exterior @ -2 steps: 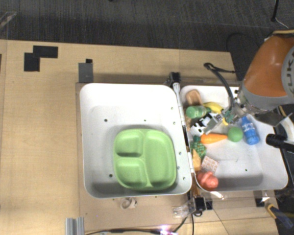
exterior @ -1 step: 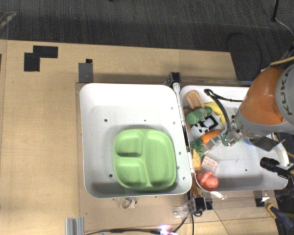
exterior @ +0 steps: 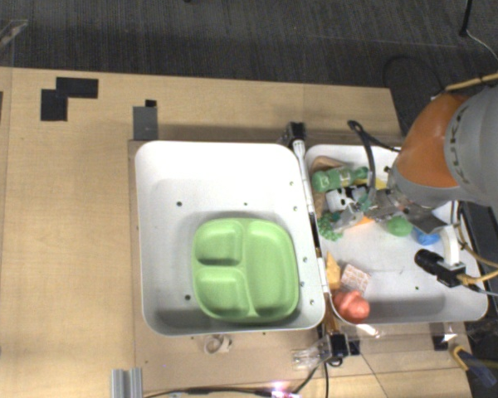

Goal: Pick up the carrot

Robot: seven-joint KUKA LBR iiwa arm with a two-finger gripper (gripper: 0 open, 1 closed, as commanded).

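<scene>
We're down in the right bin [exterior: 398,293] with the end effector [exterior: 373,210], which sits low among the clutter at the bin's far-left corner, and we cannot tell how it is set. A small orange sliver, likely the carrot [exterior: 363,220], lies just beside it. We judge a clean grasp needs us centred over that sliver, clear of the green pieces crowding it. Counting: two white bins, one green divided plate [exterior: 245,265] in the left bin [exterior: 162,222], one red round item [exterior: 351,306] at the right bin's near-left corner.
</scene>
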